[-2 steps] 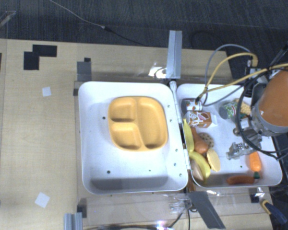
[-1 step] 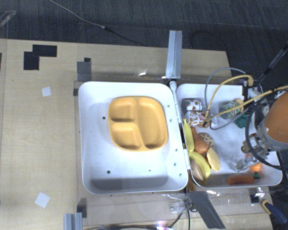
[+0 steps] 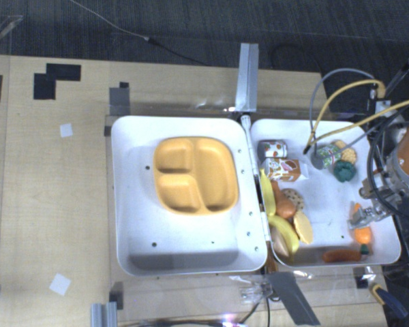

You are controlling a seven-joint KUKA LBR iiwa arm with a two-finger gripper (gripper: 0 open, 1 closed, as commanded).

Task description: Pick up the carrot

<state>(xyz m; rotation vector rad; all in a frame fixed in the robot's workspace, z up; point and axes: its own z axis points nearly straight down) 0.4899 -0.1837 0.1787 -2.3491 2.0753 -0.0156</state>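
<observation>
Small orange toy carrot lay in right white bin, beside gripper; claw state indeterminate. Likely light, stiff, smooth plastic; grasp across mid-body.

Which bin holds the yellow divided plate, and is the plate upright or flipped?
The left bin holds it. The yellow divided plate lies upright: its three compartments face up, with nothing in them.

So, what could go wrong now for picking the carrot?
The carrot lies close to the right bin's right wall, so the pincer may bump the rim. A reddish sausage-like item lies just below it and could be grabbed instead. The yellow cables hang over the bin and might snag.
</observation>
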